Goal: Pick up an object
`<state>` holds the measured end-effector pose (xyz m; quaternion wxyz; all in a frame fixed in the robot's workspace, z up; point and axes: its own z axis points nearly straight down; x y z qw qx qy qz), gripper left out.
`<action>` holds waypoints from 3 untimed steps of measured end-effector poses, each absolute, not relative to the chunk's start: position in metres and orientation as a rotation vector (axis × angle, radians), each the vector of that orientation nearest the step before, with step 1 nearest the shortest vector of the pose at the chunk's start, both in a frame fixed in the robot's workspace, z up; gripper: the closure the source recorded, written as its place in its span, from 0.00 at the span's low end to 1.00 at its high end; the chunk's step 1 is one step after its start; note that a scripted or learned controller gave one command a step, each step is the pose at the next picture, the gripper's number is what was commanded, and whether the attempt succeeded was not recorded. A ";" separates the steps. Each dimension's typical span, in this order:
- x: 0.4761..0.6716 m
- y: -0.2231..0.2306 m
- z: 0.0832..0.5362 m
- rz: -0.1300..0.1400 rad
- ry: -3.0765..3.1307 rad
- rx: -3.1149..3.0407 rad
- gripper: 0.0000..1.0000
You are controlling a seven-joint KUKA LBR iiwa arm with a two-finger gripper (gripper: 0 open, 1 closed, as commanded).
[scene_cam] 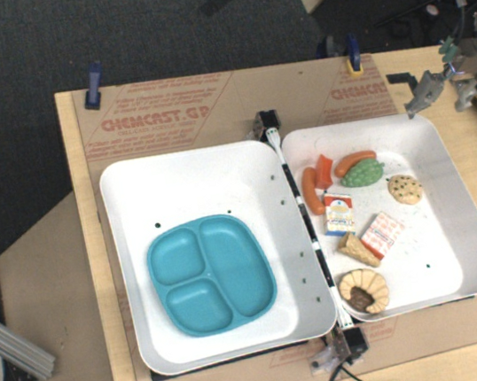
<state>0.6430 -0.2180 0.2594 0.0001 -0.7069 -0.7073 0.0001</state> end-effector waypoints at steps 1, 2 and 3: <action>0.648 -0.202 0.116 -0.016 -2.237 -2.232 0.00; 0.611 -0.161 0.103 -0.019 -2.236 -2.241 0.00; 0.670 -0.143 0.095 -0.010 -2.232 -2.222 0.00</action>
